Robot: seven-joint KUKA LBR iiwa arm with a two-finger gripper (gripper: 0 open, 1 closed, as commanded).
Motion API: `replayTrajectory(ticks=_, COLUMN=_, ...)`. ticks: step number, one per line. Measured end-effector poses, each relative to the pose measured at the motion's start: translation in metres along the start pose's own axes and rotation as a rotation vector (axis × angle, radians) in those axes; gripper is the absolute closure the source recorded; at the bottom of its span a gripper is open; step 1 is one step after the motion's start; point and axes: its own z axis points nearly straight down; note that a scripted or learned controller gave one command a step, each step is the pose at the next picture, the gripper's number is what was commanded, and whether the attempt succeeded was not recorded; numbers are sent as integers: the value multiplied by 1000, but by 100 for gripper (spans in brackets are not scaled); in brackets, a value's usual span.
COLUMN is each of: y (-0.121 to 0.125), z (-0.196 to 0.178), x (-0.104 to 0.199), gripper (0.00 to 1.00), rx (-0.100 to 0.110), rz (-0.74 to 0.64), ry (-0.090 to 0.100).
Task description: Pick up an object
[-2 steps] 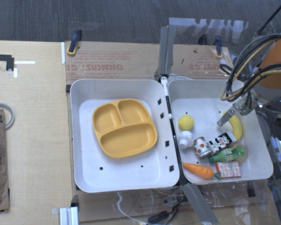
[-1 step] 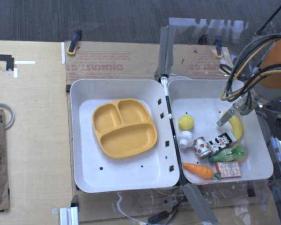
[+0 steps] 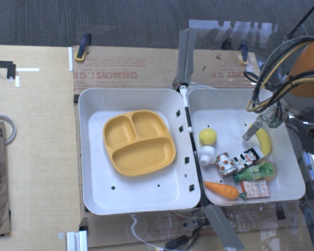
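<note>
Camera view: gripper [image 3: 251,133] metallic, finger state unclear, beside curved smooth banana [image 3: 264,141]; tray [image 3: 139,142] glossy, three-compartment.

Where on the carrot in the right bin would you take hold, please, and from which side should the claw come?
Grip the carrot across its thick orange middle, coming straight down from above. It lies flat near the right bin's front edge, pointing left, with bare floor above it. Its green end touches the red carton, so I would stay left of that, probably closing across its width.
</note>
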Motion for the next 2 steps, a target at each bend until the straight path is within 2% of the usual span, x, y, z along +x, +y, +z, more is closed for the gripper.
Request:
replayTrajectory(ticks=1, y=1, z=-11, x=-1, gripper=100, rx=-2, rz=1, ry=-5)
replayTrajectory(ticks=2, y=-12, z=0, x=8, gripper=100, rx=0, rz=178, ry=0)
